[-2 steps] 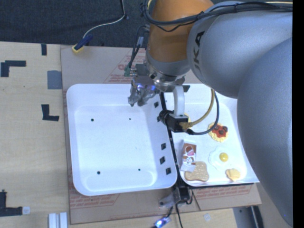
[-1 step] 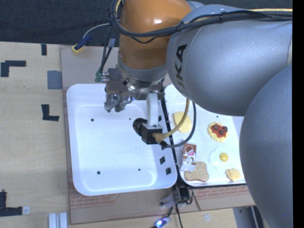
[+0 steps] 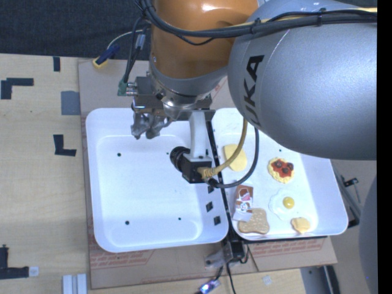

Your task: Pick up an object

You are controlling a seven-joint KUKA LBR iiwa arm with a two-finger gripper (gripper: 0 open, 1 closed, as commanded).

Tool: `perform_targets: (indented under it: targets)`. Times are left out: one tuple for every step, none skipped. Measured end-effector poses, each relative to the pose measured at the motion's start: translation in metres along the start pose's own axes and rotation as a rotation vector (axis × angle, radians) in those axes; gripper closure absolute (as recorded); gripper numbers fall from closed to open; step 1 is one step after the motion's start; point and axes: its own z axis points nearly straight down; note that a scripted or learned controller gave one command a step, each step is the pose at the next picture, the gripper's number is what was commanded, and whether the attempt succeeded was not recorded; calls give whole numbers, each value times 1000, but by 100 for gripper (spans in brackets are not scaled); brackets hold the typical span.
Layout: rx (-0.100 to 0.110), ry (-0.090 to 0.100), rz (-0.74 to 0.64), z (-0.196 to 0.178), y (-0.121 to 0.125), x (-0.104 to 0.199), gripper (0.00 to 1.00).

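The gripper [image 3: 146,129] hangs over the left bin [image 3: 104,164], its fingers' state impossible to tell, while the food pieces, pizza [image 3: 281,169] and egg [image 3: 283,204] among them, lie in the right bin [image 3: 327,195], well off to its right.

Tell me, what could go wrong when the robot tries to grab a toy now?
1. The gripper hangs over the left bin, while the toys, like the pizza, fried egg and bread slice, lie in the right bin. Closing here would likely catch nothing.
2. Those toys look flat, so fingers might slip off.
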Motion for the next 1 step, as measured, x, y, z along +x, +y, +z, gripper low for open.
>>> perform_targets:
  targets:
    - [1,-2,3,-40,-14,-1,100]
